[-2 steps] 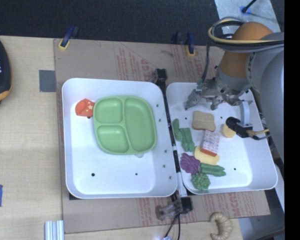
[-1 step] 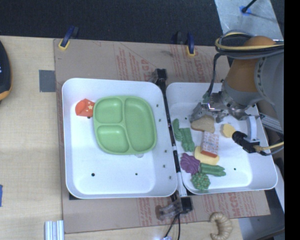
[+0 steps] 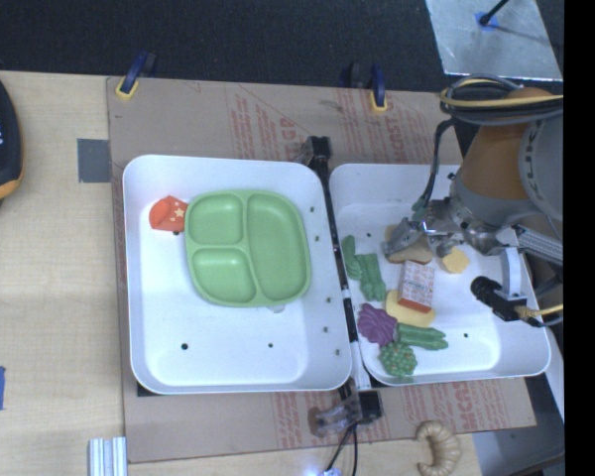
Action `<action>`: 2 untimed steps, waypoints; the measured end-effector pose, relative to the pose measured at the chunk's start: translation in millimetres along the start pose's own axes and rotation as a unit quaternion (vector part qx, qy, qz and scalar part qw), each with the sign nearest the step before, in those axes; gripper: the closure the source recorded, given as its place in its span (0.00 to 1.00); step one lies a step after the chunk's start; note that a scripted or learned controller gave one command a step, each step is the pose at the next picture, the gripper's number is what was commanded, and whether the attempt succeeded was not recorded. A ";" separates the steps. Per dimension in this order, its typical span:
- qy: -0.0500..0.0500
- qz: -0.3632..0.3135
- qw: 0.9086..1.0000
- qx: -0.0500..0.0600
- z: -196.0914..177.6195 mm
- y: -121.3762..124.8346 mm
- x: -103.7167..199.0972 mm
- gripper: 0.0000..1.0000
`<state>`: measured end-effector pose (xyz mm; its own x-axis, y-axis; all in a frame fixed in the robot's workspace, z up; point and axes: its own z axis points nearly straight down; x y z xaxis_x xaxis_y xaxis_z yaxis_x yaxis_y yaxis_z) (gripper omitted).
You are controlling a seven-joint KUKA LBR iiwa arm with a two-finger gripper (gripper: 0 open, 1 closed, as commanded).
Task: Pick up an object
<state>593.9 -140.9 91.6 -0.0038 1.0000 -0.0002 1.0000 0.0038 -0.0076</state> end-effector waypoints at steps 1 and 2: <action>0.000 0.000 1.000 -0.001 -11.5 1.6 -0.8 1.00; 0.001 -0.003 1.000 -0.006 -106.1 -0.3 75.4 1.00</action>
